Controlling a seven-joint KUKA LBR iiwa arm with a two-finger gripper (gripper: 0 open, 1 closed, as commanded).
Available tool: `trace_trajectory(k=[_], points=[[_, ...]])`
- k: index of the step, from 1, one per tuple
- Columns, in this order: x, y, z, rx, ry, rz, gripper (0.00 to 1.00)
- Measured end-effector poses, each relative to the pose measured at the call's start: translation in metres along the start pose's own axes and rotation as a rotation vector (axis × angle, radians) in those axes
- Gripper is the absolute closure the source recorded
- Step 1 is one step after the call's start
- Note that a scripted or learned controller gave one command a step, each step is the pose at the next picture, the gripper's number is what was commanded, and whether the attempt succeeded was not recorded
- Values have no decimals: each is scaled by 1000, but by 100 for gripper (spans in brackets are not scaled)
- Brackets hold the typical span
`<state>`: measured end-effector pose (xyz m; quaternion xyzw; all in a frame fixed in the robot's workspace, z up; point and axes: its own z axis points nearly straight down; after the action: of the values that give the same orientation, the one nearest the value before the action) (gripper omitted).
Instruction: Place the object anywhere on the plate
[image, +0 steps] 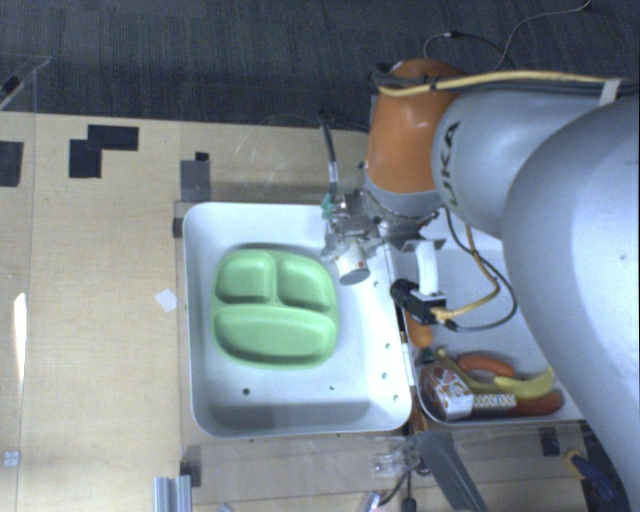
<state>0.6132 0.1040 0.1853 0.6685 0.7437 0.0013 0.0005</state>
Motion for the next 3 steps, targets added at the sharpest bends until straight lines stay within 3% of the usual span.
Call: trace_trajectory(k=[1, 2, 3], points=[[60, -4, 49, 1, 1, -264, 100], [59, -4, 49, 0, 0, -264, 0], [97, -52, 45, -20, -7, -519, 0]])
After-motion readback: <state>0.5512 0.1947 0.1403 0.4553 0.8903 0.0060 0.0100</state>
